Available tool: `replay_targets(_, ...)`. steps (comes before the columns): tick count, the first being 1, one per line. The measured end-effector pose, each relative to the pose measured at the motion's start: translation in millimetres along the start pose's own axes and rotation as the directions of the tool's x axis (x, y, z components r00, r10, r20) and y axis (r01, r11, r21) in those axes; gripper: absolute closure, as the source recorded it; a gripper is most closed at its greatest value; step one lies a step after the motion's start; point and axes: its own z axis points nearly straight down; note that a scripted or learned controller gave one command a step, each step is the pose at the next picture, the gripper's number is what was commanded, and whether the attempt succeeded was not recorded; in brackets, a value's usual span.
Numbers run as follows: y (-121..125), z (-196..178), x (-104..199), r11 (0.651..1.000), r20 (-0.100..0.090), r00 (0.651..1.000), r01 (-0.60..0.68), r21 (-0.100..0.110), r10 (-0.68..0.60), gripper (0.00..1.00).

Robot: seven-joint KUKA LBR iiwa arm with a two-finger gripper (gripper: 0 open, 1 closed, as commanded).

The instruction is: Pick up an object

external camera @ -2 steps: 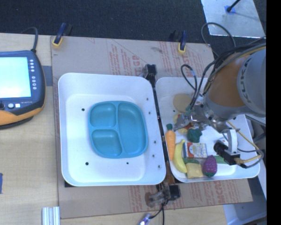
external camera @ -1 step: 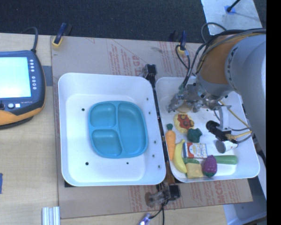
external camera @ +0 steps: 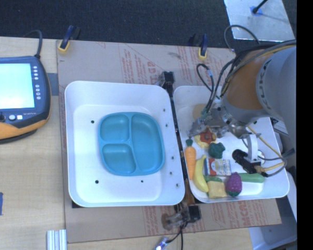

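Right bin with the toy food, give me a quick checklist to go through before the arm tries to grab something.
1. Gripper over the right bin: ok.
2. Finger state: cannot tell.
3. Something held: cannot tell.
4. Targets within the bin: ok, carrot, banana, purple fruit.
5. Room around the targets: not ok, they lie packed together.
6. Left bin holds a blue plate, apart from the arm: ok.

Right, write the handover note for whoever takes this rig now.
Gripper: low over the back of the right white bin, above the toy pile; whether the jaws are open or shut cannot be told, and nothing is seen held.
Things: orange plastic carrot, yellow banana, dark green toy, purple grape bunch all lie in the right bin. Blue divided plate sits in the left white bin.
Done: no pick visible.
Left: grasp one object and lift it.
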Motion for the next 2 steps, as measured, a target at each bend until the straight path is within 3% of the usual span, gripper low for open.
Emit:
replay_targets(1, 0.7, -11.4, -1.2, 1.0, 0.001, 1.0, 0.001, -0.001, -0.001, 1.0)
replay_targets(2, -11.1, -101.2, 32.7, 1.0, -0.001, 1.0, 0.0, -0.004, 0.0, 1.0)
